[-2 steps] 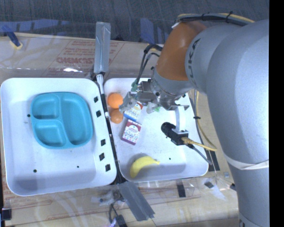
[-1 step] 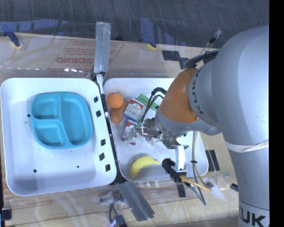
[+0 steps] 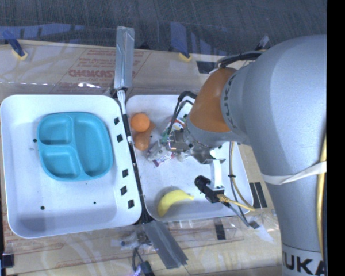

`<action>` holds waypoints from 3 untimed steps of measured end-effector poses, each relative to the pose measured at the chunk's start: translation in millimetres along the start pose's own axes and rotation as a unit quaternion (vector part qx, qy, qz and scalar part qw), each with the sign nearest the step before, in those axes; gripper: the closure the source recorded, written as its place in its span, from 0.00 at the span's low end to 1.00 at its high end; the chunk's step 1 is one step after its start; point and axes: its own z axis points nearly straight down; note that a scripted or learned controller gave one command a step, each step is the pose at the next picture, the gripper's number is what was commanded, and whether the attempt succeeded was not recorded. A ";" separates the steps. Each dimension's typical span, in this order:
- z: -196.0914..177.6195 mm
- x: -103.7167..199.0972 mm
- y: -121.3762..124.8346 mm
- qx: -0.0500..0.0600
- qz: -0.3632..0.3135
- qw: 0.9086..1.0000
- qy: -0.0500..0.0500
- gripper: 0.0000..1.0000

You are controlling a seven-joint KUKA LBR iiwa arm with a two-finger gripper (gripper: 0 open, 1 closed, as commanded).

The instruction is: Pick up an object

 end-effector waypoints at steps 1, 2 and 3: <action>-9.1 0.4 -0.5 0.002 -0.001 1.000 0.001 1.00; -9.2 0.4 -0.3 0.001 -0.001 1.000 0.001 0.00; -0.4 1.7 61.8 0.000 -0.007 1.000 -0.001 0.00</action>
